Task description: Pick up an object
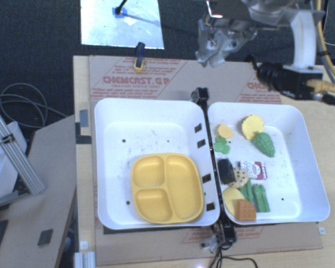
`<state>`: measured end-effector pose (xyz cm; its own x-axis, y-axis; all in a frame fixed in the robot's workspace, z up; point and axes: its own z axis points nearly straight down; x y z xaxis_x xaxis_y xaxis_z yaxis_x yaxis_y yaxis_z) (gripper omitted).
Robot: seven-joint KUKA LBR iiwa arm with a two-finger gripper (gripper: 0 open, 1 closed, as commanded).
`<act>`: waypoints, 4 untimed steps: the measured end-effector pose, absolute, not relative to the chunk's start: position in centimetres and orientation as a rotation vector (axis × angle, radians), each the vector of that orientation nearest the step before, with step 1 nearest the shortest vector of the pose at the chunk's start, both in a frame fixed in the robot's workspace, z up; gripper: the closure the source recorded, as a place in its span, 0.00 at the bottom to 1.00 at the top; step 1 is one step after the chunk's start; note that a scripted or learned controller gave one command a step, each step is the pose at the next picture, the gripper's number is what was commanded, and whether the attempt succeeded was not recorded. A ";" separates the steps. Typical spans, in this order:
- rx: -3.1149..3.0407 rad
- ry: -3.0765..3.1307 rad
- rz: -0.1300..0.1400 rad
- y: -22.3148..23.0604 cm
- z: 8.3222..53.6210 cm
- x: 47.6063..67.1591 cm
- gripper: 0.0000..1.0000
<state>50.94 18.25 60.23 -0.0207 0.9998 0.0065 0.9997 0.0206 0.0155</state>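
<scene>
- Dark speckled carpet surrounds the pale wooden table (318, 127); a shiny square metal sheet (121, 14) lies on the floor beyond the far edge, and grey cables (22, 102) loop at the left.
- Clear printed plastic sheet with red lettering (137, 80) covers the table top under both bins.
- Left shallow white plastic bin (114, 127): holds one yellow three-compartment plastic plate (166, 186), lying flat toward the near right corner.
- Right shallow white plastic bin (301, 166): holds the toy foods, clustered along its left half.
- Contents, far to near: small yellow round piece (225, 131), yellow pineapple-like piece (251, 126) touching a green ridged piece (264, 143), small green leafy piece (221, 146), black block (225, 170), red-and-white printed packet (253, 170), green bean pods (255, 196), orange waffle-textured square (245, 210).
- Robot hand (211, 53): hangs high above the table's far edge, beyond both bins and well apart from every object; whether its fingers are parted or closed cannot be told; nothing is seen between them.
- Task status: judged at the start. No object is lifted; all rest in the bins. Left to do: travel over a bin, descend, grasp, raise.
</scene>
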 end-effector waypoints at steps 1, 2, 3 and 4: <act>2.191 2.241 0.028 18.2 61.3 51.0 1.00; 2.188 2.242 0.031 18.2 62.4 51.0 1.00; 2.186 2.242 0.035 18.1 63.6 51.0 1.00; 2.184 2.242 0.038 18.0 64.7 51.1 1.00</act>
